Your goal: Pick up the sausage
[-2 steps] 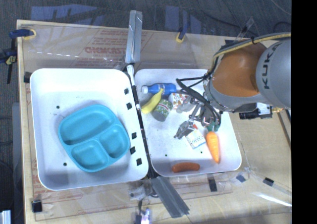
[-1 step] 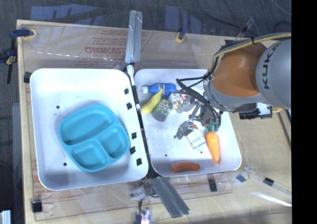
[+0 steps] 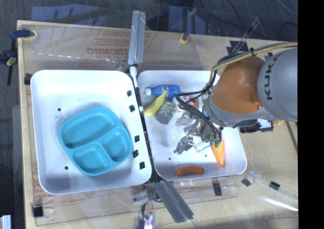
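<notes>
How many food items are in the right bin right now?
3: a banana near the divider, a carrot under the tool, the sausage by the near wall. The arm may hide more.

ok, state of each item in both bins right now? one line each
sausage: lying flat by the right bin's near wall, not gripped
carrot: lying in the right bin, beside the gripper
gripper: low over the right bin floor, above the sausage, nothing visibly held
banana: lying against the blue bottle
blue bottle: on its side by the far wall
can: tipped over
blue plate: flat in the left bin
</notes>
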Controlling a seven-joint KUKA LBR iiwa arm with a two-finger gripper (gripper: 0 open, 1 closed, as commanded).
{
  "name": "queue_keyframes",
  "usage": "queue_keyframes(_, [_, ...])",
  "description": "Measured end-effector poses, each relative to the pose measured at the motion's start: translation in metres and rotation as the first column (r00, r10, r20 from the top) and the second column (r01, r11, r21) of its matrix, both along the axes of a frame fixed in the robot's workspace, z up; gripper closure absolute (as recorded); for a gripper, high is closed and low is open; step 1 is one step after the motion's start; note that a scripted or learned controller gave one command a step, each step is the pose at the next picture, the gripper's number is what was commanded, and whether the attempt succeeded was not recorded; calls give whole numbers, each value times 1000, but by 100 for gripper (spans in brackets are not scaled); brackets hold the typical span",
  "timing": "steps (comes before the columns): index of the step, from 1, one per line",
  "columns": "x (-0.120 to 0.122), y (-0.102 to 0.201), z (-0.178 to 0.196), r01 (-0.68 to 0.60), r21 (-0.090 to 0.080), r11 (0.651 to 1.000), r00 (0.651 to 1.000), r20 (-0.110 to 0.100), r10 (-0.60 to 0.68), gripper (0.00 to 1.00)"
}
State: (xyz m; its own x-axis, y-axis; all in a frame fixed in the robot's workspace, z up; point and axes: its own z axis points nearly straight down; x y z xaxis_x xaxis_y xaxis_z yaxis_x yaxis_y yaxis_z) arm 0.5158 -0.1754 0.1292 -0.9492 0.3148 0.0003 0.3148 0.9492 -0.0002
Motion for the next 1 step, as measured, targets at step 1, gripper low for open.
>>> queue_keyframes(1, [-4, -34, -37, 368, 0, 930, 930, -2, -368, 0])
